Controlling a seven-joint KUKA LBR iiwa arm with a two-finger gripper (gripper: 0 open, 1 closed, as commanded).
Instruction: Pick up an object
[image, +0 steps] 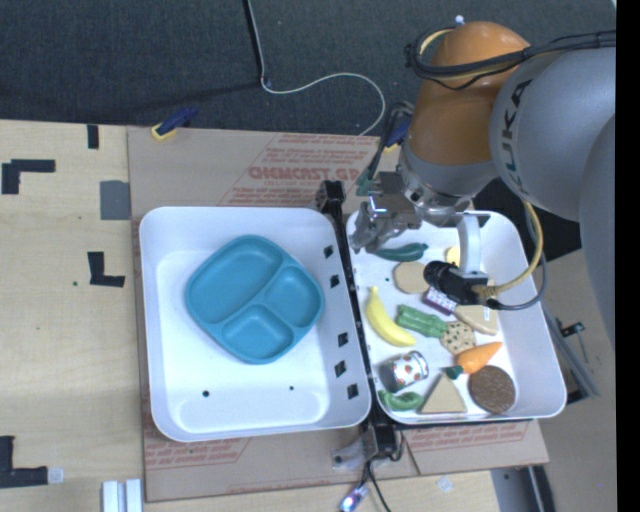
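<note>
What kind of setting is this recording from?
Probably a robotics lab bench, not a real kitchen: two white bins on cardboard, toy food such as a banana and carrot, a blue divided plate, loose cables.

The arm (560, 110) runs off the right edge and covers the right bin's (535, 400) upper rim, and the tool (378, 222) is too blurry to read the fingers.

Arm (470, 100) over right bin (535, 395); blue tray (255, 298) in left bin (165, 300).
</note>
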